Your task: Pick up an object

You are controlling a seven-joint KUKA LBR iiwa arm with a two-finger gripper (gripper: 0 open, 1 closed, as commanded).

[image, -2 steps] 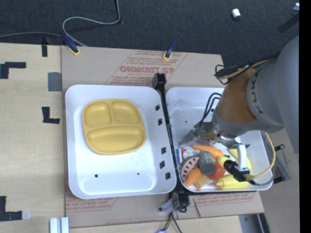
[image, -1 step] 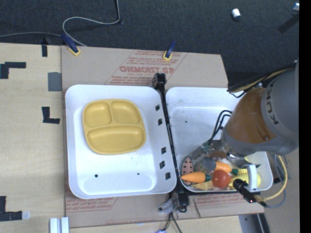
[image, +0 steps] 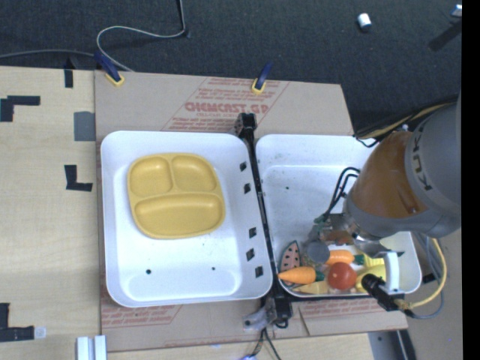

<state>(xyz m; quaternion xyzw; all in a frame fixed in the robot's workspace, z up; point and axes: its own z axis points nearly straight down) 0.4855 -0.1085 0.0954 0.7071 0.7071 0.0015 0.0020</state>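
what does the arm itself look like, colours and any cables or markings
The arm is a thick rounded grey body with part of a black logo on it. A wide orange band wraps it above the wrist. A thin black cable loops from the band down toward the gripper, a darker cluster of metal parts.

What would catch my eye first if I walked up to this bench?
Probably the yellow divided plate, lying alone in the left bin. Then the big grey and orange arm leaning over the right bin, above a bright heap of toy food in that bin's near corner.
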